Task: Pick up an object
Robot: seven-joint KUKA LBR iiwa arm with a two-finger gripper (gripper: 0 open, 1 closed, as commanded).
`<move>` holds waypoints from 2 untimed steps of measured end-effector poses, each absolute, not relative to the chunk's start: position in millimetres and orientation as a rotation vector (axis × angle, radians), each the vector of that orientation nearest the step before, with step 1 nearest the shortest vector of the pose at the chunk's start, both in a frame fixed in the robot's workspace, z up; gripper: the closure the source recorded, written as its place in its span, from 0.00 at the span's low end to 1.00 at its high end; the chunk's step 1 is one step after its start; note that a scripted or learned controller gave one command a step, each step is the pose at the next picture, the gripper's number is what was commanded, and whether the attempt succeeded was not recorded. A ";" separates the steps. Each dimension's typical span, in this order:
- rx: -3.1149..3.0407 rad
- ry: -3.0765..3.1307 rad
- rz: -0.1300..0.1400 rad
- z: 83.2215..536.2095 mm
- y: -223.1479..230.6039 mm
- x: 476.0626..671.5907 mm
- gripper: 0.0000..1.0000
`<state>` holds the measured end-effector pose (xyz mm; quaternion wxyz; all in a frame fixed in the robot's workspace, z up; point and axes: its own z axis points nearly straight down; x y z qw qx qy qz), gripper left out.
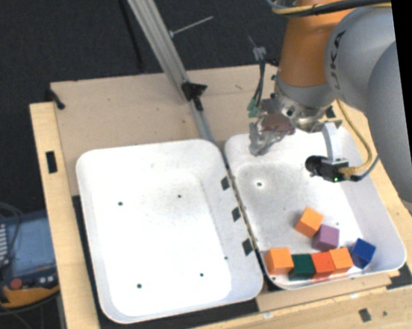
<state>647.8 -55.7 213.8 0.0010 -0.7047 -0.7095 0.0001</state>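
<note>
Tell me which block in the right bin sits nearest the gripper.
The orange block lying alone above the purple block. It is the closest to the gripper; the other orange ones sit in the row along the bin's near edge.

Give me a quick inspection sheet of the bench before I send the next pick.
Surface: wooden bench bearing a left white bin and a right white bin.
Job's things: small cubes clustered at the right bin's near end: orange cubes, purple cube, green cube, blue cube.
Clutter: nothing seen.
Grippers: two-finger gripper over the right bin's far corner, apart from the cubes.
Cables: yellow cable along the wrist.
Surroundings: metal strut; handheld pendant at left.
</note>
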 end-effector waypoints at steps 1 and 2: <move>-2.213 -2.231 -0.005 232.1 -0.9 649.8 1.00; -2.212 -2.228 0.000 225.7 53.2 643.8 1.00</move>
